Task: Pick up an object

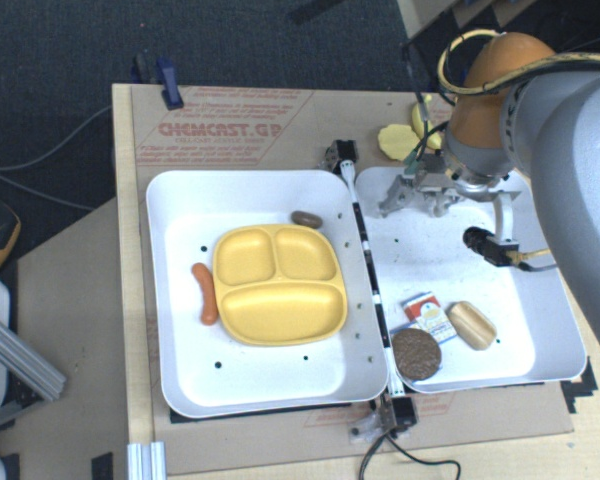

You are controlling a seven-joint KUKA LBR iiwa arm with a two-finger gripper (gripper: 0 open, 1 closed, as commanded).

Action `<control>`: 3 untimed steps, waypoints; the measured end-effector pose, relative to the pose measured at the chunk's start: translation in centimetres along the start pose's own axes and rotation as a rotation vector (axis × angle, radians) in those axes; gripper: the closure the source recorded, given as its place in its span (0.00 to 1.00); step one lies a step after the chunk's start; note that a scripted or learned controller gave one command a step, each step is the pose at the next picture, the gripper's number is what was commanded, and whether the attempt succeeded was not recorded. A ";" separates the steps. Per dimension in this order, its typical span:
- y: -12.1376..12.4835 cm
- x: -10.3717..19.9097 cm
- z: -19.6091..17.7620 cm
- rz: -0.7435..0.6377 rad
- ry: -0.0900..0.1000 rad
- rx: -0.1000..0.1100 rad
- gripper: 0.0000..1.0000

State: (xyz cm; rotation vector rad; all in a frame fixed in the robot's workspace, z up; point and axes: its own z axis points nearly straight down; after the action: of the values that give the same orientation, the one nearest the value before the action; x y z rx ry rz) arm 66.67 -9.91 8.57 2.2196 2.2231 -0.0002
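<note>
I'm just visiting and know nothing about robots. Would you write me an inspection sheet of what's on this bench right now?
Surface: bench with printed board, bearing left bin and right bin.
Job's things: left bin holds yellow divided plate, orange sausage beside it, small brown piece above it. Right bin holds round brown patty, bread roll, small red-and-white pack.
Clutter: yellow item behind the right bin; blue clip.
Pincer: pincer over the right bin's far end, holding nothing seen.
Cables: cable on the floor at left.
Surroundings: dark carpet.
</note>
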 end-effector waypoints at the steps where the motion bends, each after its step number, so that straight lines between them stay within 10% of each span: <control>1: 0.0 -4.8 0.1 0.005 -0.003 -0.003 0.00; 2: -10.7 -8.1 0.1 0.008 0.002 0.009 0.00; 3: 0.5 -7.2 -2.0 -0.004 -0.003 -0.012 0.00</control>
State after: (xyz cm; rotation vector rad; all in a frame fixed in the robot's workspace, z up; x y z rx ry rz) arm 67.16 -17.15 10.58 2.2080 2.2198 0.0102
